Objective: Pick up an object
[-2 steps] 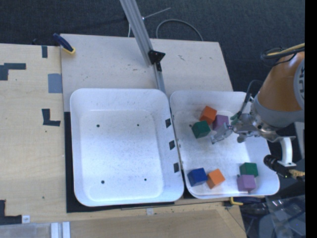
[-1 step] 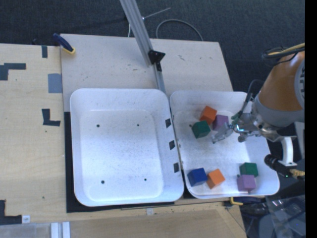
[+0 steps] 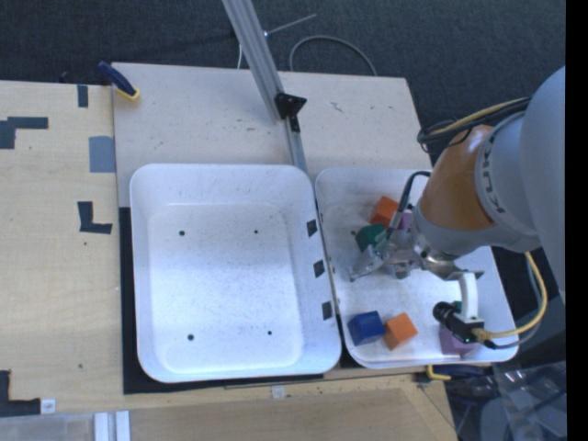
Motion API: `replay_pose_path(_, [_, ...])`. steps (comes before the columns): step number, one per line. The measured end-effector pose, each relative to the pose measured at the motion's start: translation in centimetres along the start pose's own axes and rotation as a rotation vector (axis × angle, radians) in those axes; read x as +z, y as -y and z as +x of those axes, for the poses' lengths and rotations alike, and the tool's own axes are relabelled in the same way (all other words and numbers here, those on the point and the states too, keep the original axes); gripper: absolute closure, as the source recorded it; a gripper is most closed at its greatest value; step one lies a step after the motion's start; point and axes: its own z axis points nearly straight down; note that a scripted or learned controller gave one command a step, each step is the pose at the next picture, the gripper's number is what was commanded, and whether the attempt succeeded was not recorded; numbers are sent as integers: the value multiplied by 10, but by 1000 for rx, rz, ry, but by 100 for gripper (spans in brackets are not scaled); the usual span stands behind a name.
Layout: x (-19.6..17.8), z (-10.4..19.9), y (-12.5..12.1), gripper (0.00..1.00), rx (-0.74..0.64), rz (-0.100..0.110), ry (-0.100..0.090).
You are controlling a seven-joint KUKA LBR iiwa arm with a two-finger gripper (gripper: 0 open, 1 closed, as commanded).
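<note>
The desk (image 3: pixel 55 274) presents as pale wood-grain board, matt, with grey tape patches. The raised panel (image 3: pixel 211 118) behind the bins is a lighter, matt board, scuffed and marked. Both bins, left bin (image 3: pixel 220 274) and right bin (image 3: pixel 487 283), look like white moulded plastic, smooth with a faint sheen, speckled with dark flecks. The slanting rail (image 3: pixel 253 39) appears to be bare metal, satin-finished. The arm (image 3: pixel 514 182) shows smooth grey casing and a glossy orange band (image 3: pixel 455 191). The gripper (image 3: pixel 372 263) looks metallic. The blue block (image 3: pixel 366 327) and orange block (image 3: pixel 400 330) appear matt. The floor (image 3: pixel 441 26) is dark, rough-textured carpet.
</note>
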Motion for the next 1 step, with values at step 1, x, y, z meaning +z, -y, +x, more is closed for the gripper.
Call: replay_pose_path(1, [-31,-82,-59,0,6,-14,9])
